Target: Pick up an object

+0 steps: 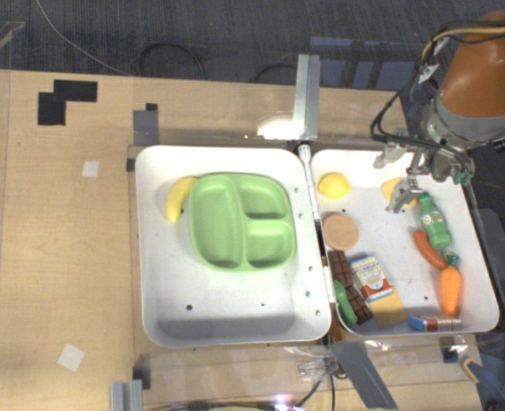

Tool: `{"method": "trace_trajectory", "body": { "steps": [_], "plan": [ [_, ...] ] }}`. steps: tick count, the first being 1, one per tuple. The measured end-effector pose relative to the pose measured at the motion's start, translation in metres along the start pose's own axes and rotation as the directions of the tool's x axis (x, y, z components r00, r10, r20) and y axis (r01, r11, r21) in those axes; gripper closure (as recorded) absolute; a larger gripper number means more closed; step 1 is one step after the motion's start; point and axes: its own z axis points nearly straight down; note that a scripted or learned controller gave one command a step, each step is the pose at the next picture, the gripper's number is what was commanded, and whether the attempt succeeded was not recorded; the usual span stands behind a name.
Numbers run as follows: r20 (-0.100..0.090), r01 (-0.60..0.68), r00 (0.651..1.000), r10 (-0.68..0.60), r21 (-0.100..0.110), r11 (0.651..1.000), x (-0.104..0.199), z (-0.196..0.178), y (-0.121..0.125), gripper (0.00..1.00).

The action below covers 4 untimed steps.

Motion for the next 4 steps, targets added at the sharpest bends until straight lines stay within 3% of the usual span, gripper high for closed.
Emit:
{"method": "trace_trajectory", "body": {
  "steps": [1,2,3,4],
  "plan": [
    [0.005,0.0,1.0,0.0,0.001,1.0,0.047,0.105,-0.027,0.0],
    [0.006,0.027,1.0,-0.027,0.002,1.0,0.092,0.113,-0.045,0.0],
    [0.025,0.034,0.999,-0.034,0.007,0.999,0.086,0.098,-0.044,1.0],
    [0.003,0.193,0.981,-0.193,0.002,0.981,0.005,0.048,-0.084,1.0]
  ]
}}
